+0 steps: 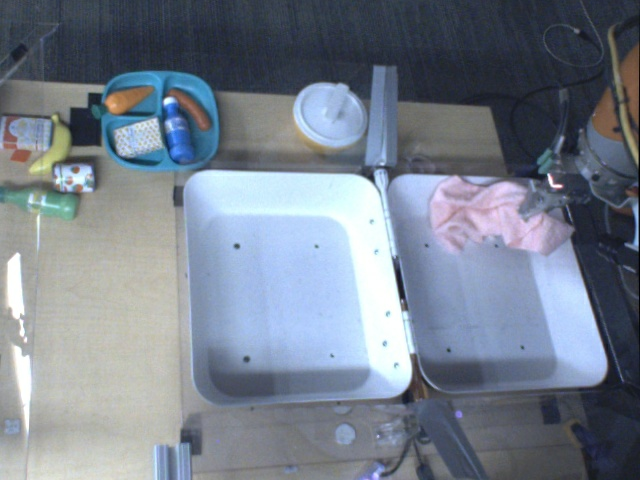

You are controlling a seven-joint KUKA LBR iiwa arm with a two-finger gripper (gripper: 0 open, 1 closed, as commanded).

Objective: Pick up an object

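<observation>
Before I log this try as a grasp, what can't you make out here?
- Hand: small and blurred at the pink cloth's right end; its grip on the cloth can't be judged.
- Arm: cut off by the right edge.
- Cloth's underside: hidden by its folds in the right bin.

Robot lab, wooden bench (100, 348), twin white bins (290, 288) (cables (570, 38) trailing)
</observation>
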